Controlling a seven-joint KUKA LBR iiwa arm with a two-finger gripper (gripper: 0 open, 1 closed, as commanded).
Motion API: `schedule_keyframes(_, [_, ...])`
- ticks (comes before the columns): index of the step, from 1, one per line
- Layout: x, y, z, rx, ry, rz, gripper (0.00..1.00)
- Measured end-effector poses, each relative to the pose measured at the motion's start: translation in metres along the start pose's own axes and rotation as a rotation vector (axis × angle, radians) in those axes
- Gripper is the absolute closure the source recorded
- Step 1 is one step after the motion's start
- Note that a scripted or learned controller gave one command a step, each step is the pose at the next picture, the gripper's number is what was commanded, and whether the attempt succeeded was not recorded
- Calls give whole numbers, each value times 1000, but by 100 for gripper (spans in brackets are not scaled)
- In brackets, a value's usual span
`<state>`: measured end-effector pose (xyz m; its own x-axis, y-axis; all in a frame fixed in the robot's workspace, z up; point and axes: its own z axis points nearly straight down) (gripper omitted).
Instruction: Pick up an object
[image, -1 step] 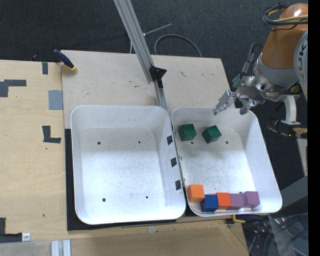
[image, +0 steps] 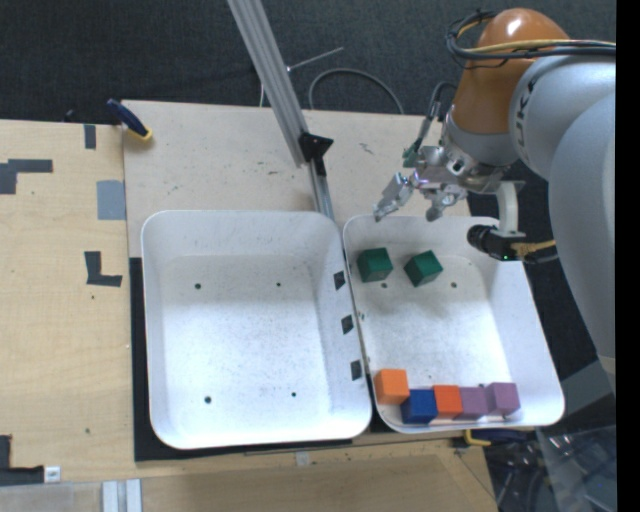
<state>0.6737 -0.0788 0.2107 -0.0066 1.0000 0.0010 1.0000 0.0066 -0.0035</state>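
The pincer (image: 412, 203) hangs above the far rim of the right bin (image: 520, 310), its two fingers spread apart with nothing between them. Just below it, on the bin floor, sit two green cubes: one (image: 375, 264) slightly left of the pincer, the other (image: 424, 267) almost straight under it and turned a little on its base. Either would serve as the object to pick up; the nearer cube under the pincer looks the easier reach.

These cubes appear to be small, stiff blocks, probably light, with flat matte faces that should not slip much. The sensible hold is across two opposite flat sides, with the fingers squared to the faces; the turned cube would call for a matching wrist rotation.

Well below the pincer, along the right bin's near wall, a row of blocks lies packed together: orange (image: 392, 384), blue (image: 420, 405), another orange (image: 447, 399) and two purple (image: 490, 399). The left bin (image: 160, 300), well to the pincer's lower left, holds no blocks.
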Motion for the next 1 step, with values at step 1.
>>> schedule_keyframes(1, [-60,-32,90,7,-2,10,0])
